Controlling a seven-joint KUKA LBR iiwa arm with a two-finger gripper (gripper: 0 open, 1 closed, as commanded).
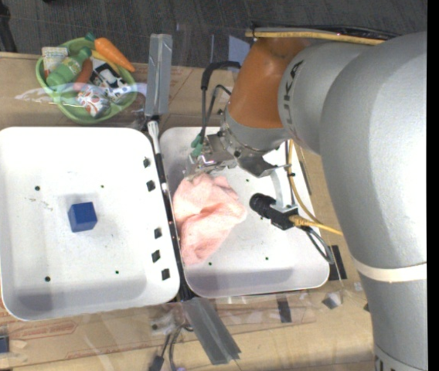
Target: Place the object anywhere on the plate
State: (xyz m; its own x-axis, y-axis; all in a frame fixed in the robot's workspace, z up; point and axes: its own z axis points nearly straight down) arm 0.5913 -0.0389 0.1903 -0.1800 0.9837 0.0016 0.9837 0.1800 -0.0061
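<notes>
A small blue cube point(83, 216) lies in the left bin point(18, 153), left of its middle. A pale pink plate point(204, 211) with a mottled, uneven look rests in the left half of the right bin point(304, 273). My gripper point(204, 158) hangs over the far edge of the pink plate, at the back left of the right bin, and the grey arm with its orange band reaches in above it from the right. The wrist hides the tip of the gripper, and a small green spot shows beside it.
A green bowl point(88, 79) full of toy food, with an orange carrot on top, stands behind the left bin. A black cable connector point(270, 209) hangs over the right bin, right of the plate. The arm's big grey body covers the bench's right side.
</notes>
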